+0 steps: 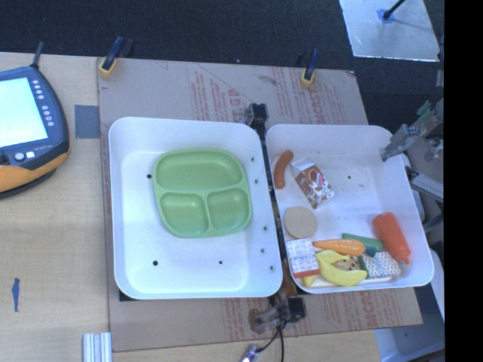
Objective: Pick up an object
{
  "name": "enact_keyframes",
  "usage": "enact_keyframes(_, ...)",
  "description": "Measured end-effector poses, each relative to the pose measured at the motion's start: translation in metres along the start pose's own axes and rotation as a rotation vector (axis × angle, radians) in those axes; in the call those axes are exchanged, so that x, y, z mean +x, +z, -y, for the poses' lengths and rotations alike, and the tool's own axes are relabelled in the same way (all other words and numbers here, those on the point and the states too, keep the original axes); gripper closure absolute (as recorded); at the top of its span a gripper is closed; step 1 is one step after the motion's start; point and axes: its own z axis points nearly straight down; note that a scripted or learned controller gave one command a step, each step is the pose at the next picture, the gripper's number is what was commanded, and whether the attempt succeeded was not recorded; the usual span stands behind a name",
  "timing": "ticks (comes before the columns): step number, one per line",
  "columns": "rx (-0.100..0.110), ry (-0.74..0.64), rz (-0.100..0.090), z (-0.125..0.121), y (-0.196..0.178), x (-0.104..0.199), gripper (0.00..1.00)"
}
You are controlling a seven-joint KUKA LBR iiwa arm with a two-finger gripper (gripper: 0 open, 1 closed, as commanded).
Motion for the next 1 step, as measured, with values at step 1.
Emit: enact_keyframes(1,0.004,-0.002,-0.001,-0.0647,0.1711,-0.0007,0.00)
